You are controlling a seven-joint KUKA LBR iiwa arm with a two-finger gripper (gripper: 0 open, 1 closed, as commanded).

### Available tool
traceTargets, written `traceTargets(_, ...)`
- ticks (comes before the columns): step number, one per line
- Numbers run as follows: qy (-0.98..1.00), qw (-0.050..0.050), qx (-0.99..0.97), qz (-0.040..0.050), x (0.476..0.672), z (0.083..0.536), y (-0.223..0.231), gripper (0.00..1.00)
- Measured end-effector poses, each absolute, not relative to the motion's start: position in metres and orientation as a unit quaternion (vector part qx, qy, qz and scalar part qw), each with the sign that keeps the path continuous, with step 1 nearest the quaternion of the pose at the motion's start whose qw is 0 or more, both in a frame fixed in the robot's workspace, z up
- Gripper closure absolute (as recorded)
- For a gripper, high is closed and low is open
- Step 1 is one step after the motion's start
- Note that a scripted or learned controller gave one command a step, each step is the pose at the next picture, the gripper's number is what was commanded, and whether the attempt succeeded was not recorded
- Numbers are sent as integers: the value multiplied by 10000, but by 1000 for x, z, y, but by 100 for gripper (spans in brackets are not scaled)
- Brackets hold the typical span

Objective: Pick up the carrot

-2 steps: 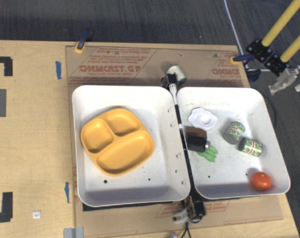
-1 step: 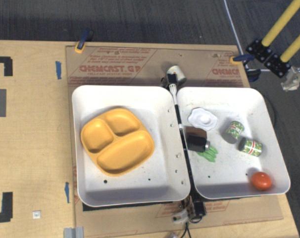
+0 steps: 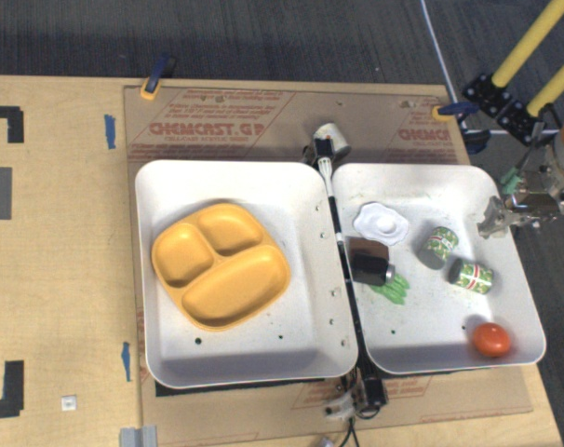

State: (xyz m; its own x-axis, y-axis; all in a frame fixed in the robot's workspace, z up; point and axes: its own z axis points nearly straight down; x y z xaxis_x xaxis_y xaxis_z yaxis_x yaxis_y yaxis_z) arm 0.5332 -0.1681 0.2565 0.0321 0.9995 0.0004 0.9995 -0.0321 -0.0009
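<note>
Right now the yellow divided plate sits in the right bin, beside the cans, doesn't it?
Not quite. The camera view shows the yellow divided plate in the left bin; the two cans lie in the right bin.

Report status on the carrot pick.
Gripper at right bin right rim, nothing seen in it. Carrot unconfirmed: green leafy tip beside black block, maybe its top. Two cans lie between.

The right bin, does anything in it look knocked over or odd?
Yes. Two small green cans lie on their sides near the right bin's far edge, rather than standing upright.
</note>
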Motion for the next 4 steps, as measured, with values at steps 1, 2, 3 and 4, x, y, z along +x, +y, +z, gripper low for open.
traceTargets(1, -6538, 11, -7566, 3, 516, 218, -91, 100)
traceTargets(2, -4575, 20, -8892, 14, 485, 184, -31, 100)
traceTargets(3, -3159, 1, -9488, 0, 480, 223, -3, 100)
traceTargets(4, -3159, 4, -9488, 3, 480, 223, -3, 0)
